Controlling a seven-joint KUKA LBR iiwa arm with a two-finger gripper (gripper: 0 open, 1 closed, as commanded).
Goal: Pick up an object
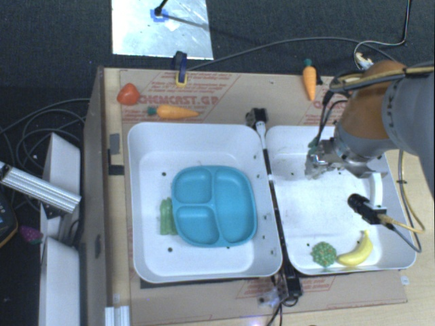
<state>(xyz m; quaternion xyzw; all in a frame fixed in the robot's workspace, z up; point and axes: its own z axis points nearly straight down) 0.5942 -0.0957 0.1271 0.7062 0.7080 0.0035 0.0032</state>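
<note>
White plastic bins sit side by side on a cardboard-topped bench (204,90), seen from the fixed overhead camera, with dark carpet (54,32) around it and a shiny metal sheet (162,19) lying on the floor beyond the far edge. My arm (380,111), grey with its orange band, reaches in from the right, and my gripper (319,161) hangs over the far part of the right bin (306,202); whether it is open or closed I cannot tell. Near that bin's front wall lie a yellow banana (358,251) and a green bumpy ball (324,253), just beside each other and well apart from my gripper. The left bin (146,182) holds a blue divided plate (213,205), with a green piece (166,217) touching its left rim. On the cardboard behind the bins rest a red tomato (128,94), an orange carrot (173,112), and a second carrot (310,80) near the far right. Black cables (34,131) trail over the carpet at the left, beside a white box (61,182).
</note>
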